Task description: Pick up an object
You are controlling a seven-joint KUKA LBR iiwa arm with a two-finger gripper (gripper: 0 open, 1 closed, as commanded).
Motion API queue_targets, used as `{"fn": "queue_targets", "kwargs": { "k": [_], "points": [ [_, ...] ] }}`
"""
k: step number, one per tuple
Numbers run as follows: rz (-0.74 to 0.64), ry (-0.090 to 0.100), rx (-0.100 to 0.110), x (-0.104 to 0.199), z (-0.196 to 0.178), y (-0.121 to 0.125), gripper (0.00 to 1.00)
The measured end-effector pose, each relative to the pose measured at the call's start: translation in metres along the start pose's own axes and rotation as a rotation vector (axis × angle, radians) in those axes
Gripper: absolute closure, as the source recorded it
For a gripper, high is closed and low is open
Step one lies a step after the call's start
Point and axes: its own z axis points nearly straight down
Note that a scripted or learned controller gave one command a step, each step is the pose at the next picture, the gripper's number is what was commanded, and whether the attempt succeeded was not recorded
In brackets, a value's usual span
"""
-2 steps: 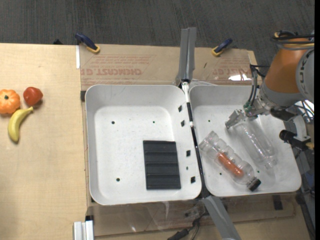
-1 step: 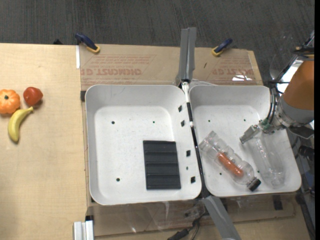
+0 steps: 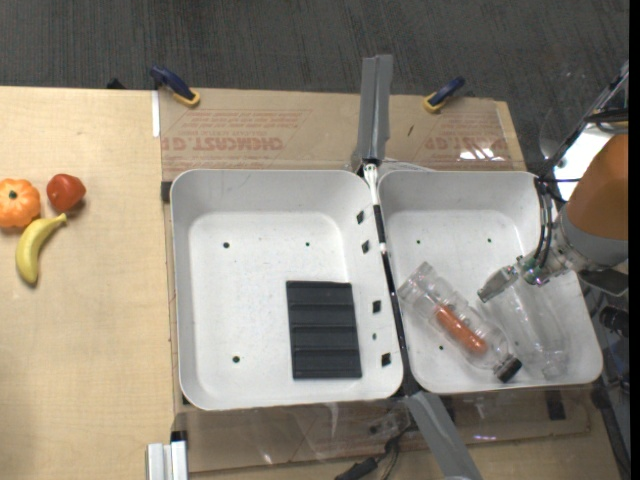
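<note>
The pale wooden surface [image 3: 90,368] is carrying two white bins side by side, the left bin [image 3: 180,298] and the right bin [image 3: 460,193], both resting on a cardboard sheet [image 3: 250,133]; at the far left a banana [image 3: 32,250], a red apple [image 3: 66,191] and an orange fruit [image 3: 16,204] are lying clustered together; two blue clamps [image 3: 172,83] are gripping the cardboard's far edge.
</note>
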Motion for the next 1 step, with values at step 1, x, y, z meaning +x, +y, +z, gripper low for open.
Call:
{"fn": "queue_targets", "kwargs": {
  "k": [1],
  "points": [
    [-0.208,-0.016,-0.007,0.0927,-0.0029,-0.0185,0.0]
  ]
}}
